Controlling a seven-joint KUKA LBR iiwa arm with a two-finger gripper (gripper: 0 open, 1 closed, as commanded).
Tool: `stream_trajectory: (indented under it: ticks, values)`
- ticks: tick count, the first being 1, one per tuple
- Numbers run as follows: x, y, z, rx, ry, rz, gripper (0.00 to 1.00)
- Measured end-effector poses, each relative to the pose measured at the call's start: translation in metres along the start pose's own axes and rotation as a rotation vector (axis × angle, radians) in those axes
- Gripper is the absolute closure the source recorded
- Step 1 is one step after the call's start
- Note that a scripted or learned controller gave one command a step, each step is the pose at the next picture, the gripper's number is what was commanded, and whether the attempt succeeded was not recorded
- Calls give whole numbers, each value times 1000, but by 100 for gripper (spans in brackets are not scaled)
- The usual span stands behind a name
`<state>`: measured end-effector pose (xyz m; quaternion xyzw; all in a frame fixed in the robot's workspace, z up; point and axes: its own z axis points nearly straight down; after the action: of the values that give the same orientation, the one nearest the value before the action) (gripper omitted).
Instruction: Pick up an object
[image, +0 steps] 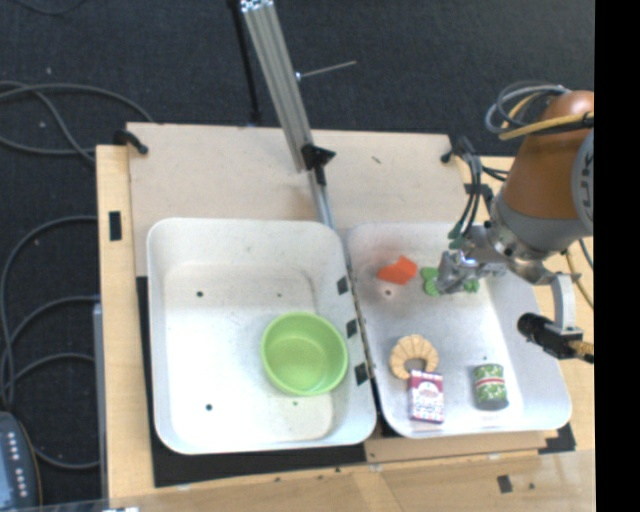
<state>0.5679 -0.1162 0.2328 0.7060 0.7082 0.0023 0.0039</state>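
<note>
**A:** What's nearest us in the right bin (530, 335)?

**B:** A red-and-white box (427, 396) at approx 6 o'clock, lying flat, w/ a green can (490, 386) just beside it toward 5. A tan ring-shaped thing (414, 355) touches or nearly touches the box's far end. Over in the left bin (220, 290) there's a green bowl (304, 353), open side up, well apart from the action.

**A:** And the gripper (458, 274)?

**B:** Farther back, low over the right bin at about 12 o'clock. A small green piece (431, 282) sits right at its 9 o'clock side, prob. the target. Beside it or in it? Can't tell from here. Spread or pressed together, can't tell either (too small, and the wrist body covers it).

**A:** So what goes wrong?

**B:** Biggest risk, I'd say: the piece is off to the side, not centred under the tool, so a close could just nudge it toward 9 and come up w/ nothing. It looks small and low, so it would be easy to clip one edge and flick it.

**A:** Anything else?

**B:** An orange piece (398, 270) lies near, further toward 9. A shoved green piece could bump it. Also the bin wall curves up back there, so a deep plunge could scrape it.

**A:** Farthest?

**B:** A metal pole (285, 90) slanting away past the bins at 11 o'clock. It's clear of the arm (545, 190), so no worry.
</note>
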Motion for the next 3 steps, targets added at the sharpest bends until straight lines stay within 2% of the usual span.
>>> stream_trajectory:
  ticks: [1,2,3]
  values:
    - [-1,0,26,10,0,3,100]
    - [49,-3,29,8,2,1,100]
    - [100,-6,9,7,3,0,100]
